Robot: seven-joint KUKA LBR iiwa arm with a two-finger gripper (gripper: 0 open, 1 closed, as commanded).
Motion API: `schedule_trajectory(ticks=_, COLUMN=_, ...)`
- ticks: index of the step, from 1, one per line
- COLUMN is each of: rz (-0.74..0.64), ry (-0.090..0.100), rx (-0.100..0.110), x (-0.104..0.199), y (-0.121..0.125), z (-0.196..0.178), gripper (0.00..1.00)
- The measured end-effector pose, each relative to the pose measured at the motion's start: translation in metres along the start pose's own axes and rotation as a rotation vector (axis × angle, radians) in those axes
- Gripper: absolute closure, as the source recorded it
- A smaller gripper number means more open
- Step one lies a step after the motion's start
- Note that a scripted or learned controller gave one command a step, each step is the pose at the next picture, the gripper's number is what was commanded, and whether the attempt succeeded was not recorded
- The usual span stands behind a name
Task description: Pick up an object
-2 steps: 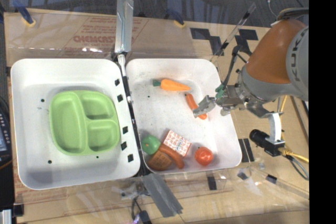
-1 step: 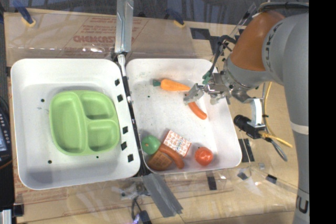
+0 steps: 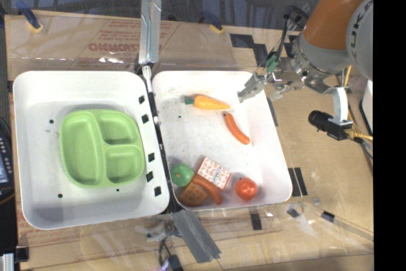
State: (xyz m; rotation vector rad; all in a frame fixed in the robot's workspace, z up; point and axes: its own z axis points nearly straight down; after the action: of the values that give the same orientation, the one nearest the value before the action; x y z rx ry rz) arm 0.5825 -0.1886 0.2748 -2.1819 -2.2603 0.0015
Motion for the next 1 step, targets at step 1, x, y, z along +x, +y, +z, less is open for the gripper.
schedule_trajectory(ticks=1, rz=0.072, ry=0.003, rx=0.009, x=-0.0203, y=0.0096, z=0.1551, gripper=0.0)
